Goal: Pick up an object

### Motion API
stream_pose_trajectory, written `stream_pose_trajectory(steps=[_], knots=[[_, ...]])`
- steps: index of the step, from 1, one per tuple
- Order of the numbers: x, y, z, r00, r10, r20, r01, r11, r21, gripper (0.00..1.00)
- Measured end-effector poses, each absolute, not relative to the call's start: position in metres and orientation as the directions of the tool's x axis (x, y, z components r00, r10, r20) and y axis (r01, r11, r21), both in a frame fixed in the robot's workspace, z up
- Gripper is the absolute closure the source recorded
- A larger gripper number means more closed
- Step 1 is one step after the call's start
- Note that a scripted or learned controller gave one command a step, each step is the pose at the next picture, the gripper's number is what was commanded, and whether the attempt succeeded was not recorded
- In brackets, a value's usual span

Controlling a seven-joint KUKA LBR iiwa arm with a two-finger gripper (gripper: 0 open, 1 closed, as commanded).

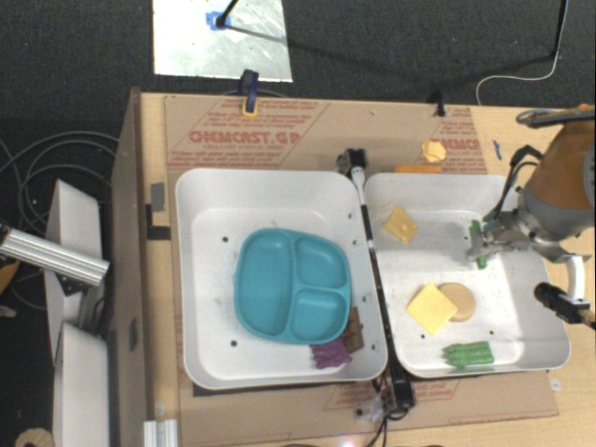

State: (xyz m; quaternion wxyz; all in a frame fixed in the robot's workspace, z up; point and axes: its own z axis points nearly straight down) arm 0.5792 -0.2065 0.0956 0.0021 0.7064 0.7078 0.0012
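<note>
In the right bin lie a small yellow wedge at the upper left, a yellow square block touching a tan round disc in the middle, and a green piece near the front wall. My gripper hangs low over the right bin's upper right part, above and to the right of the disc and apart from every object. The grey and orange arm comes in from the right edge.
The left bin holds a blue divided plate, with a purple piece and a brown piece by its front right corner. A yellow object and an orange strip lie on the cardboard behind the right bin.
</note>
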Motion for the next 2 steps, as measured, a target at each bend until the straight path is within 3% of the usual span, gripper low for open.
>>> stream_pose_trajectory(steps=[1,2], knots=[[0.526,-0.195,0.17,0.001,1.0,0.0,1.0,-0.001,0.002,1.0],[0.501,-0.048,0.24,-0.018,1.0,0.006,1.0,0.018,0.007,1.0]])
